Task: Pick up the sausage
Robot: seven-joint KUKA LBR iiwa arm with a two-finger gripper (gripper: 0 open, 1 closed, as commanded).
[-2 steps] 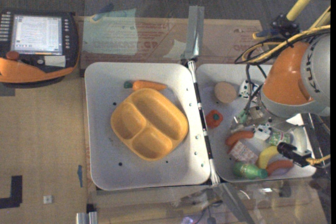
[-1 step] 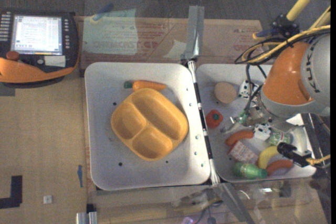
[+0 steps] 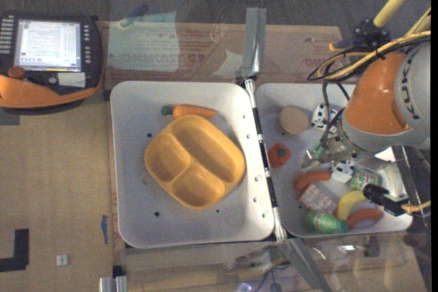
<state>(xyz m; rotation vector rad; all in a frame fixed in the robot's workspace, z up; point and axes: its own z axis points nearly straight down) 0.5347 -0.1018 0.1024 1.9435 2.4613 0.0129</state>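
Sitting in the left bin point(image 3: 130, 167), you are seeing a yellow divided plate point(image 3: 195, 161) with a toy carrot point(image 3: 194, 111) just beyond it. Moving right, the sausage point(image 3: 313, 179) is lying in the right bin point(image 3: 291, 226), between a red disc point(image 3: 278, 154) and a banana point(image 3: 352, 202). Your gripper point(image 3: 327, 150) is hovering just above the sausage; I cannot tell how its jaws are standing.

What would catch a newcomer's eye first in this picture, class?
Most likely the yellow divided tray, lying slantwise in the middle of the left bin with a carrot just behind it. Next, the grey-and-orange arm reaching over the right bin, above a sausage among small toy foods.
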